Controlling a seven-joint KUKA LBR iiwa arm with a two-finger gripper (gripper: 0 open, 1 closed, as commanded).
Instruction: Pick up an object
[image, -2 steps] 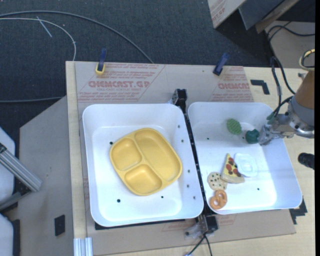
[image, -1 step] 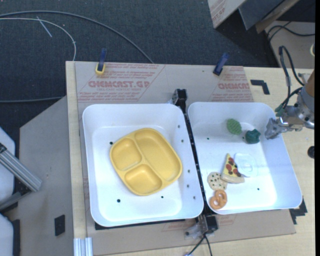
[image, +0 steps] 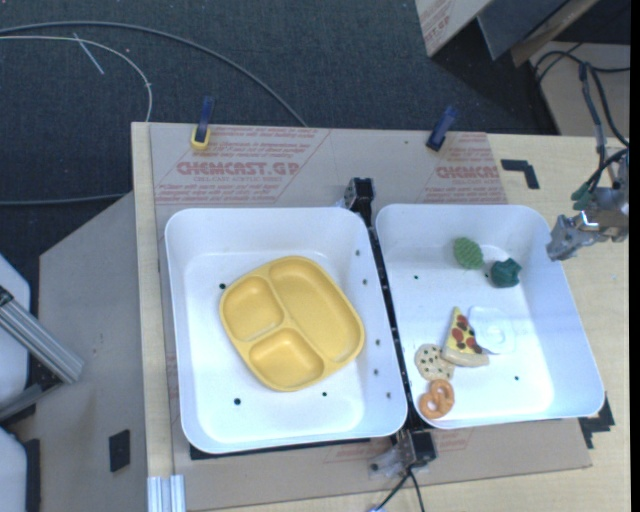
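The right bin (image: 560, 400) holds several small toy foods. A light green piece (image: 467, 252) lies beside a dark green piece (image: 504, 271) near the bin's far side. A pizza slice (image: 462, 337) sits in the middle, with a pale translucent item (image: 493, 328) just right of it. A cookie (image: 430, 361) and a pretzel (image: 436, 399) lie toward the near left corner. My gripper (image: 572, 234) hovers at the bin's far right rim, right of the green pieces and apart from them. It holds nothing that I can see.
The left bin (image: 200, 400) contains a yellow divided plate (image: 290, 322). Black clamps (image: 359, 192) join the bins at the middle. Blue clips (image: 205, 120) pin the cardboard sheet at the back. Cables hang at the right edge (image: 600, 110).
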